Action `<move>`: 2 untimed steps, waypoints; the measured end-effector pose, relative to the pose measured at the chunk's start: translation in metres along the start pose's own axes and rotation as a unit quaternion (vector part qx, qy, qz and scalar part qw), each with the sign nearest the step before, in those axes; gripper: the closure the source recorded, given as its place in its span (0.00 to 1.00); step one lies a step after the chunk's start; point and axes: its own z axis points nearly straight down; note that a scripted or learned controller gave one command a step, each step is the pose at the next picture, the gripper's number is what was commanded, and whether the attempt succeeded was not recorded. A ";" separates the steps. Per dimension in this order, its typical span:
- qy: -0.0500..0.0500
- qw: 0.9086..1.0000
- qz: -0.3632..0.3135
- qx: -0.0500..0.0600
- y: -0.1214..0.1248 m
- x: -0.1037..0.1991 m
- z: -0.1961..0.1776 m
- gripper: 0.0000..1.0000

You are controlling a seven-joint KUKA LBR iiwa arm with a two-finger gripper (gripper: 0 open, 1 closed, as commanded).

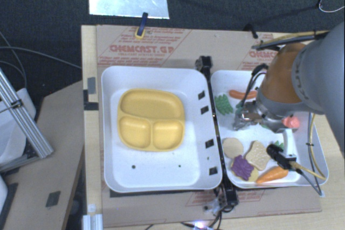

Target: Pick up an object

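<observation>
The grey arm (pixel 318 70) with its orange band (pixel 280 78) reached in from the right and hung over the right bin (pixel 312 167), its gripper (pixel 245 116) low above the bin's upper left part. Whether the jaws stood open or closed could not be told from above, and nothing was seen between them. Just left of the gripper lay a green leafy piece (pixel 223 104), and beside it, toward the far wall, an orange sausage-shaped piece (pixel 241 94). Nearer the front of the same bin sat a round tan disc (pixel 233 146), a slice of toast (pixel 257 155), a purple cluster (pixel 242 168) touching the toast's lower edge, and an orange carrot (pixel 273 174) along the front wall. A pink piece (pixel 292 122) showed just under the arm's wrist. The left bin (pixel 161 75) held a yellow divided plate (pixel 151 119) lying flat, with one long compartment and two smaller ones. Both bins rested on a brown cardboard sheet (pixel 161 46) on the desk.
</observation>
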 end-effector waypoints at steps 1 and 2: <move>0.000 1.000 0.000 -0.001 0.027 -0.002 -0.017 1.00; 0.000 1.000 0.002 0.002 0.003 -0.004 0.001 1.00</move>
